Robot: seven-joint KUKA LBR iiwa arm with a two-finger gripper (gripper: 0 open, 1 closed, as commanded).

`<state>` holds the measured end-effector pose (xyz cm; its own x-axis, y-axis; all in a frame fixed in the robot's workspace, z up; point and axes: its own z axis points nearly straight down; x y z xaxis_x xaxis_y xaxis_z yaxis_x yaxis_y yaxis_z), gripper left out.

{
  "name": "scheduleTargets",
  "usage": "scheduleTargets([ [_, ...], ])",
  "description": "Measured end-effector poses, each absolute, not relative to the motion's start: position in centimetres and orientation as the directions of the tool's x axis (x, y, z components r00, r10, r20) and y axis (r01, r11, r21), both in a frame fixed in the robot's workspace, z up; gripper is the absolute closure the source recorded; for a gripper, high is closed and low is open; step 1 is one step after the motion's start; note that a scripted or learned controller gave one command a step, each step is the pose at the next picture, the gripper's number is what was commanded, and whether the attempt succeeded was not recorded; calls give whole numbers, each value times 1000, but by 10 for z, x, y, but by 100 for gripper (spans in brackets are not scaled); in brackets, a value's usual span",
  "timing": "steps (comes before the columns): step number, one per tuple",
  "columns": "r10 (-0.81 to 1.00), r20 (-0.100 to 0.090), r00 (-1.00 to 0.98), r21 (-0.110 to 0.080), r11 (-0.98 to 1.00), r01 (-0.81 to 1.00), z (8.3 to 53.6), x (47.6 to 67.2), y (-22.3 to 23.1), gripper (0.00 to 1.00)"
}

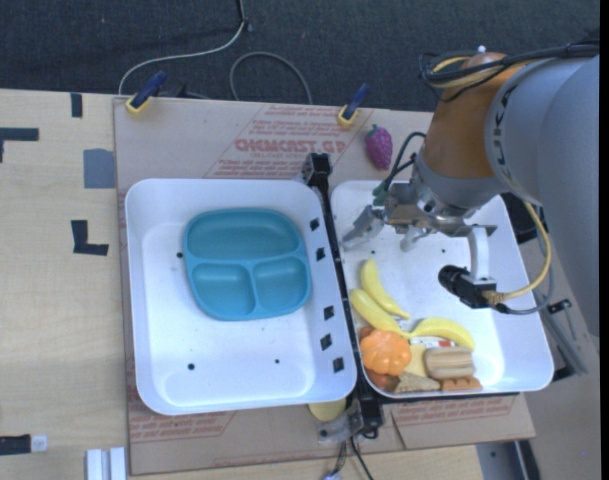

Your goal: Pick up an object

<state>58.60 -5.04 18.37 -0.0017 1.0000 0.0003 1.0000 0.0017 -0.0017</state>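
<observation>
Bench is seen from above with 2 shallow white bins side by side on a cardboard sheet [284, 143]. Left bin [154, 348] is occupied by 1 teal divided plate [249, 264], lying flat near the bin's middle. Right bin [514, 358] is reached into by the grey arm [544, 128] with its orange band [464, 128], entering from the right.

Gripper [389, 230] is held over the upper left part of the right bin. Its 2 fingers [362, 230] are seen spread apart, nothing between them.

Toy food is clustered in the lower part of the right bin, well apart from the gripper: 2 yellow bananas [376, 298] near the left wall, a 3rd banana [446, 332] further right, 1 orange round fruit [385, 351] touching the bananas, 1 brown sausage-like piece [450, 361] just beside the orange fruit. Small pale pieces at the bin's lower edge cannot be identified.

1 purple fruit [379, 146] is seen on the cardboard outside the bins, above the right bin. 2 clamps, 1 with a yellow tip [144, 96] and 1 with a blue handle [352, 106], are fixed at the cardboard's top edge.
</observation>
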Motion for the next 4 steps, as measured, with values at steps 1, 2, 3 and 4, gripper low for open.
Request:
scheduleTargets([
  [1, 1000, -3, 2, -1, -2, 1000, 83, 604, -99, 0],
  [2, 1000, -2, 0, 1, 0, 1000, 86, 605, -95, 0],
  [3, 1000, -4, 0, 5, 0, 1000, 97, 606, -96, 100],
  [4, 1000, -6, 5, 4, -5, 1000, 133, 623, -191, 100],
])
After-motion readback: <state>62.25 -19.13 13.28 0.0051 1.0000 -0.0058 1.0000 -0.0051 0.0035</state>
